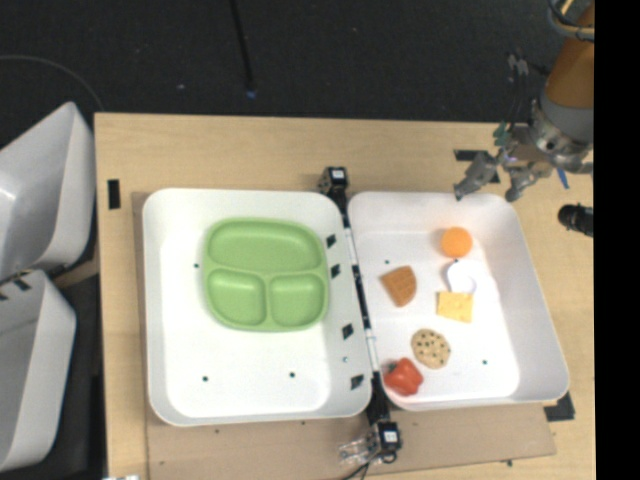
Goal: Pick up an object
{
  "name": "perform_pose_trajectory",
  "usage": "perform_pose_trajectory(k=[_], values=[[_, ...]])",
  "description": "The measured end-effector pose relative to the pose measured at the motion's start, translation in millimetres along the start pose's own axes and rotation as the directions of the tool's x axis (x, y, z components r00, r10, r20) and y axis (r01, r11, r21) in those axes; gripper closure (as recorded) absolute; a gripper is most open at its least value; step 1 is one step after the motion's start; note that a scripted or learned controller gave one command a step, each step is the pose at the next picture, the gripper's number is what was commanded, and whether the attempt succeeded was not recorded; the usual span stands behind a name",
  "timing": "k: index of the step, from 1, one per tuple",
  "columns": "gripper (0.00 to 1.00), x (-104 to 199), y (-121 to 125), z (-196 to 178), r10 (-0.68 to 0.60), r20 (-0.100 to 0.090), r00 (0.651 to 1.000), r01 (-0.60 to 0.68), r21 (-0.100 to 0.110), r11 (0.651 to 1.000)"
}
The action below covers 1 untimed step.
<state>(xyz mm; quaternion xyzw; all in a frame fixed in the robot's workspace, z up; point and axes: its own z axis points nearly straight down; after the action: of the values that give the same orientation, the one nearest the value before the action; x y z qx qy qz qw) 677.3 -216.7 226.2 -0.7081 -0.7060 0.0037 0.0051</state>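
The right bin (500,368) holds several small items: an orange ball (456,241), a brown bread-like piece (400,285), a yellow cheese wedge (455,306), a white piece (462,275) just above the cheese, a chocolate-chip cookie (430,347) and a red piece (404,376) at the front left corner. My gripper (492,182) hangs above the bin's back right edge, beyond the orange ball, its two fingers spread apart with nothing between them.
The left bin (170,368) holds a green divided plate (265,273). A black divider strip (352,288) runs between the two bins. White curved objects (40,188) stand off the bench's left side.
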Motion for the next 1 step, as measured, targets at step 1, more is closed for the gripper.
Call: perform_pose_trajectory(k=[1], values=[[0.00,0.8,2.5,-10.5,-0.004,0.004,1.000,0.004,-0.014,1.000]])
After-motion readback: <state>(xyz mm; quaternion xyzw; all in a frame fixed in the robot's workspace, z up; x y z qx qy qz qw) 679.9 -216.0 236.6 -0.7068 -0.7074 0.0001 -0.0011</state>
